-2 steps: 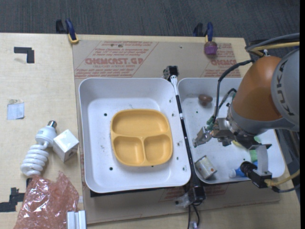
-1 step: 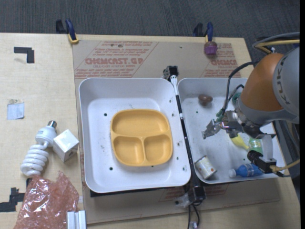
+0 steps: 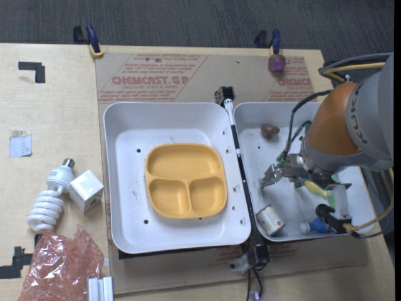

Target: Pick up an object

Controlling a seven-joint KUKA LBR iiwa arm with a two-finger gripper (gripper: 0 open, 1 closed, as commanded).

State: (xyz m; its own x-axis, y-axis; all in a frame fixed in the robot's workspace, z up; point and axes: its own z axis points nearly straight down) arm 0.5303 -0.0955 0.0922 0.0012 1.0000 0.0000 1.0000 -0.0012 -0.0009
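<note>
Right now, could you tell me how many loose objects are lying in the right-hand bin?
3 that I can see: a brown lump near the far wall, a small white cup at the near-left corner, and a blue piece along the near wall. The arm may hide others.

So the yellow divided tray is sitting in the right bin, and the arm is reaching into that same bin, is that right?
Not quite. The camera view shows the yellow divided tray in the left bin, not the right one. The rest holds: the arm is over the right bin, with its gripper low above the floor there.
</note>
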